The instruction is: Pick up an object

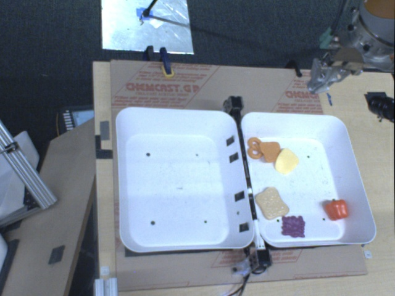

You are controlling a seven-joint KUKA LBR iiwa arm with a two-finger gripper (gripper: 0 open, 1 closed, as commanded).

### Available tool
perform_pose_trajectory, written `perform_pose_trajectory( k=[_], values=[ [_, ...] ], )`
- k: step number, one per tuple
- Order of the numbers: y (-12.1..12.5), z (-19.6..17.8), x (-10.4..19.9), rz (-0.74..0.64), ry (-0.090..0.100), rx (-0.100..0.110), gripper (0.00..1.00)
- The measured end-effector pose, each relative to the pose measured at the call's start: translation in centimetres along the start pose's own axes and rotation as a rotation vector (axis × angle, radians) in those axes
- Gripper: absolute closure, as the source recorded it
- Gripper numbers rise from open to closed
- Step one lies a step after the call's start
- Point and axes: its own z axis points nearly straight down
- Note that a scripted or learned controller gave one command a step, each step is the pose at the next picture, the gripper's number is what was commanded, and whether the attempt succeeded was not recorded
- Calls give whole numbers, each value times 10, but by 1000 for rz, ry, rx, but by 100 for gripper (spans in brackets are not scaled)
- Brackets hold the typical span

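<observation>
The right bin (345, 143) holds several small toy foods. An orange pretzel piece (261, 148) lies near its left wall, touching a pale yellow round piece (286, 161). A tan slice of toast (271, 203) sits lower down, with a purple grape cluster (293, 226) beside it. A red-orange pepper (336, 209) rests near the right wall. My gripper (322, 82) hangs above the bench behind the right bin's far edge, apart from all the objects, with nothing between its fingers.
The left bin (126, 165) stands beside the right one, joined by a black hinge strip (241, 165). A shiny metal sheet (146, 16) lies at the back. A black fixture (379, 105) sits at the right edge.
</observation>
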Motion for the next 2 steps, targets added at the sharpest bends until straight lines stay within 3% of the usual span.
perform_pose_trajectory(
  k=[1,2],
  values=[
    [-65,-112,-81,14,-4,2,100],
    [-109,-107,-126,11,-1,11,100]
  ],
)
